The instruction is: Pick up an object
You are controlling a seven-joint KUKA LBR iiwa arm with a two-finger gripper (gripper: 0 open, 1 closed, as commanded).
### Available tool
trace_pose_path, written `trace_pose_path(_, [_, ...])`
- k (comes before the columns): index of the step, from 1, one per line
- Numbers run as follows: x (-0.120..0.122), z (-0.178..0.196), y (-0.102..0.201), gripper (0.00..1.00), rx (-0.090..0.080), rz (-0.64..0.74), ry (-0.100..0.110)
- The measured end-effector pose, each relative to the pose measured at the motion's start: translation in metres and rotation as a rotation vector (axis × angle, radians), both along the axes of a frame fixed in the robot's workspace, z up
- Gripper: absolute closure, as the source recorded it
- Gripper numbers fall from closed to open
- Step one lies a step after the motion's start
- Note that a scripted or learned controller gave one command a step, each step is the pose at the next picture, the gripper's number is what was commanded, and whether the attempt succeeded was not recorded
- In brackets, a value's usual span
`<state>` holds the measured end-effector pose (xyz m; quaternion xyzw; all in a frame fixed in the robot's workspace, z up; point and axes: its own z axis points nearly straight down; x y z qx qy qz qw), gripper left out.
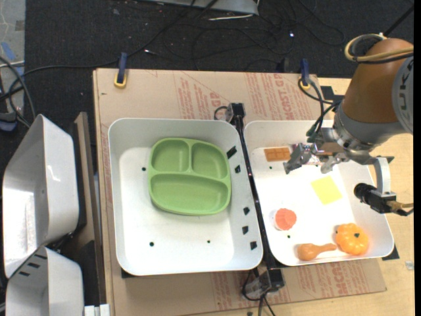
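The gripper (308, 158) hangs over the far part of the right bin (381, 252), its fingers spread wide on nothing, just right of an orange cracker (276, 154).

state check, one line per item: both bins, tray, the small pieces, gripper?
left bin: holds the green tray
green tray: flat, upright, compartments bare
right bin: holds five small pieces
orange wafer: flat, by far wall
yellow square: flat, loose
red disc: flat, loose
orange pumpkin: near corner
orange gourd: lying down
gripper: above right bin, holding nothing visible
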<state>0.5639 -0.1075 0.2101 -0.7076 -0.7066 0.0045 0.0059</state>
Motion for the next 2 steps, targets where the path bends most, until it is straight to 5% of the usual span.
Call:
trace_pose_path(1, [0.003,0.008,0.0,0.0,-0.002,0.002,-0.014])
trace_pose_path(2, [-0.005,-0.042,-0.006,0.0,-0.002,-0.001,-0.01])
